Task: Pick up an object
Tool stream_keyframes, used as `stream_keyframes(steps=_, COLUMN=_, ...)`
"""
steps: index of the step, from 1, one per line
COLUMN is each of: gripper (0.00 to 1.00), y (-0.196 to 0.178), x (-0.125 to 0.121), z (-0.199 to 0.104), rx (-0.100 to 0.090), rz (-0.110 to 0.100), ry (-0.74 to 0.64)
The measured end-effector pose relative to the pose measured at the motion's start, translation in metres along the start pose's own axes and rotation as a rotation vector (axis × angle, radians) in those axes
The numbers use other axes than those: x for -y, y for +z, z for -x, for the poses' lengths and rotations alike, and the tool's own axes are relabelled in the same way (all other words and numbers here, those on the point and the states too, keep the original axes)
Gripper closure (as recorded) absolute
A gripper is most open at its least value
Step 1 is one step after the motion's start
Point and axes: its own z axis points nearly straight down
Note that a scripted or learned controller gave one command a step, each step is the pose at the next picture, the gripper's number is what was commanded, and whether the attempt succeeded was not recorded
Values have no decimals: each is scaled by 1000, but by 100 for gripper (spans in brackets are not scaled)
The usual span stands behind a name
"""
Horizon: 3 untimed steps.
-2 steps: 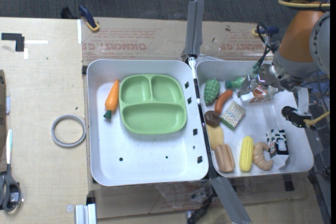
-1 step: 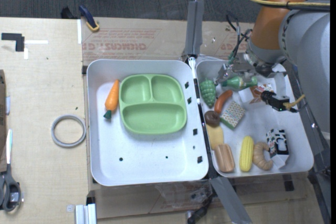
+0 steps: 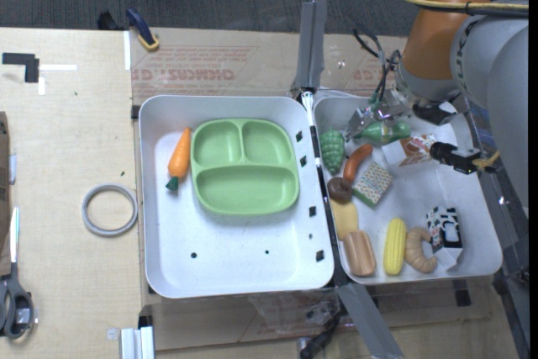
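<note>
My gripper point(image 3: 375, 117) is low over the far part of the right bin point(image 3: 471, 265), below the orange wrist band point(image 3: 433, 34). A green and silvery item point(image 3: 388, 131) lies right under its tip; whether the two touch is hidden. Close by are a bumpy green vegetable point(image 3: 333, 150), a red sausage point(image 3: 357, 161) and a patterned packet point(image 3: 373, 183). Nearer the front lie a hot dog bun point(image 3: 360, 253), a corn cob point(image 3: 393, 246), a croissant point(image 3: 419, 250) and a black-and-white toy point(image 3: 444, 229).
The left bin point(image 3: 235, 265) holds a green divided plate point(image 3: 245, 166) and a carrot point(image 3: 179, 154). A grey divider post point(image 3: 311, 42) rises between the bins. A tape ring point(image 3: 110, 209) and scissors point(image 3: 15, 298) lie on the bench at left.
</note>
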Motion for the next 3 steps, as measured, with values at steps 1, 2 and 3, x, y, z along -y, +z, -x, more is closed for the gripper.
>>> stream_keyframes(steps=1, gripper=0, y=-27, x=5, z=-3, rx=-16, rz=-19, ry=-152)
stream_keyframes(steps=2, gripper=0, y=-86, x=36, z=-62, rx=-19, rz=-21, ry=-199)
stream_keyframes(steps=3, gripper=0, y=-86, x=30, z=-53, rx=-19, rz=-17, ry=-379)
